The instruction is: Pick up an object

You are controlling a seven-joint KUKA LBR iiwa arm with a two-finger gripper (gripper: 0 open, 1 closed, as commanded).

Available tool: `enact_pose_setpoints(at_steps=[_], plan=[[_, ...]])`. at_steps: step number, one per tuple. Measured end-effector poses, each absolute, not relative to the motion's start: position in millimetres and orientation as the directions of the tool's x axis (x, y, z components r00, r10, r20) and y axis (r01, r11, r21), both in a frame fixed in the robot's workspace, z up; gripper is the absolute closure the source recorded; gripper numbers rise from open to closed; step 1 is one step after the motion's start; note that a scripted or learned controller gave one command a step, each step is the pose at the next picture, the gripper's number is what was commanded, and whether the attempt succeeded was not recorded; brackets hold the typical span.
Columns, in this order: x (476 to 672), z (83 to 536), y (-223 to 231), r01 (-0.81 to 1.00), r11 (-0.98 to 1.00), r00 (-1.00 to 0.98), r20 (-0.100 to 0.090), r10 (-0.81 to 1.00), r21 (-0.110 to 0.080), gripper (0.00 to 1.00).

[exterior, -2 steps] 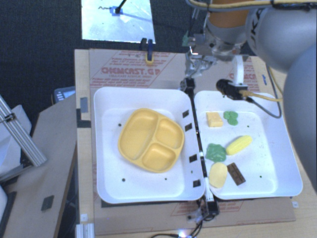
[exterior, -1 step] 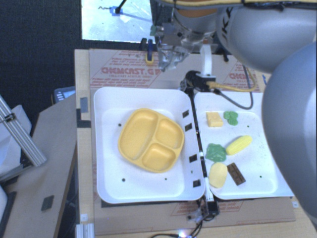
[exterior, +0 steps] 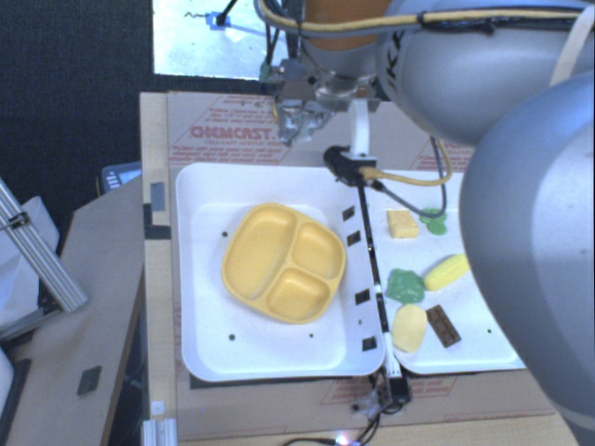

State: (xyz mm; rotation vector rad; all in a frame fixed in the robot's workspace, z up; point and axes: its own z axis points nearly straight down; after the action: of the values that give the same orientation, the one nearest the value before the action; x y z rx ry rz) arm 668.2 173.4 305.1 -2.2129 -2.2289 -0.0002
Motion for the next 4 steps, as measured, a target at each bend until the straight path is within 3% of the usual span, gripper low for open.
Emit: enact_pose_setpoints(at_steps=[1, 2, 3, 4], plan=[[668.1, 321, 239, 1.000, 0.010, -0.010, 0.004, 1.000, 0.004, 1.00], [668.1, 272, 234, 1.000, 0.003, -0.003, -0.001, 1.000, -0.001, 1.00], [667.9, 519, 234, 1.000, 0.007, -0.007, 0.006, 1.000, 0.020, 1.00], [668.1, 537, 234, 1.000, 0.007, -0.007, 0.002, 1.000, 0.004, 1.00]])
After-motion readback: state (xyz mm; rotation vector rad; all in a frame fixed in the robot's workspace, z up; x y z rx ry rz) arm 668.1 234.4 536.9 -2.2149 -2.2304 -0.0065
